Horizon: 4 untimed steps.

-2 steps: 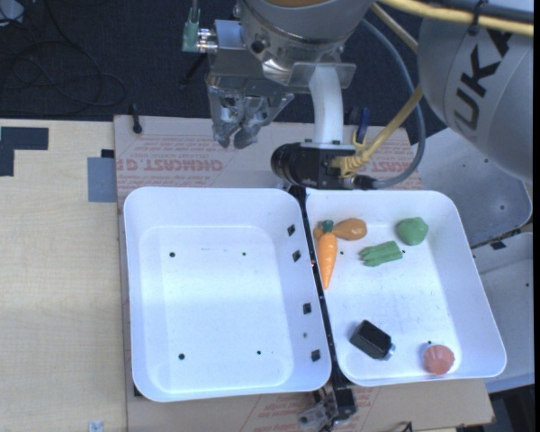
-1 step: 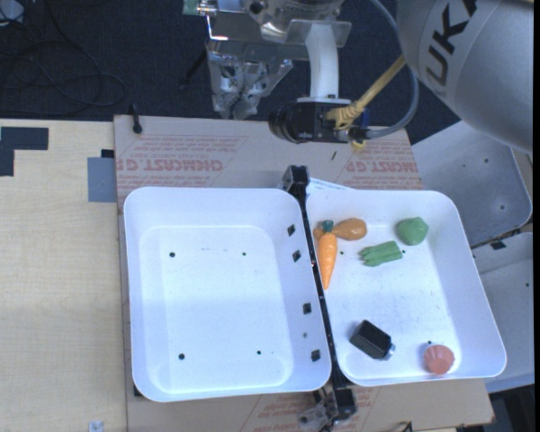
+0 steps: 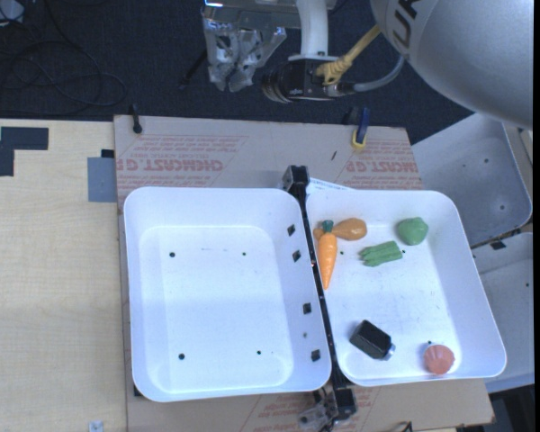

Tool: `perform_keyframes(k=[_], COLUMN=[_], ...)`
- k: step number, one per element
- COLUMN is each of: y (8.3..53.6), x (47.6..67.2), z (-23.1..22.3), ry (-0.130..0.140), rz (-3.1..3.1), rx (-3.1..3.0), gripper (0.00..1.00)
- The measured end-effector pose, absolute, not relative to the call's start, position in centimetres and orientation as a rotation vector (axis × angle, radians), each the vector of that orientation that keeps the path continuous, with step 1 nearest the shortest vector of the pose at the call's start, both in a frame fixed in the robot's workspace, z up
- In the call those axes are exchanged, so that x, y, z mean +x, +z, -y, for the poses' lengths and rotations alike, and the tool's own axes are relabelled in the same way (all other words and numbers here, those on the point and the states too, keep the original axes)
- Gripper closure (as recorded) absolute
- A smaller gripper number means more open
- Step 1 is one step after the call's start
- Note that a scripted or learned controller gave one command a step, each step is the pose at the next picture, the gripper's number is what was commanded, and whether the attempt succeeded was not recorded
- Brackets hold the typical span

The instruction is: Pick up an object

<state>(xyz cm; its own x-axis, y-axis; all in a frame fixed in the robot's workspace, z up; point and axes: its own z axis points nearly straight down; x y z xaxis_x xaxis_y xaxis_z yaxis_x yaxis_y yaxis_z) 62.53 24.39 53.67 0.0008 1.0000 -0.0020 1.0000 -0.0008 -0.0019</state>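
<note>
The right bin [image 3: 468, 268] holds several small items. An orange carrot [image 3: 327, 256] lies along its left wall, with an orange oval piece [image 3: 350, 229] touching its top. A green rounded piece [image 3: 412, 230] and a long green vegetable [image 3: 381, 254] lie near the back. A black block [image 3: 372, 339] and a pinkish-red ball [image 3: 438, 358] sit near the front. My gripper [image 3: 241, 57] hangs high at the top of the view, behind the bins and far from every item, with nothing seen in it.
The left bin [image 3: 144, 241] stands beside the right one, with a black divider [image 3: 310, 277] between them. Both rest on a cardboard sheet [image 3: 207, 156] on a wooden bench [image 3: 45, 286]. The big grey arm [image 3: 468, 34] fills the upper right.
</note>
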Motion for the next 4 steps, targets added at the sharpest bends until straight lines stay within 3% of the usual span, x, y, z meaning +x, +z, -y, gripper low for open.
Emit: perform_keyframes(k=[1,2,3,4], y=[53.7,43.4,43.7,47.3], x=[64.4,60.3,52.6,55.2], z=[-24.4,-24.3,-24.3,-24.4], ry=[-0.005,-0.019,-0.013,0.000], rz=[-2.221,-2.225,-2.227,-2.221], rx=[2.223,2.225,2.221,2.221], gripper=[1.00,1.00,1.00,1.00])
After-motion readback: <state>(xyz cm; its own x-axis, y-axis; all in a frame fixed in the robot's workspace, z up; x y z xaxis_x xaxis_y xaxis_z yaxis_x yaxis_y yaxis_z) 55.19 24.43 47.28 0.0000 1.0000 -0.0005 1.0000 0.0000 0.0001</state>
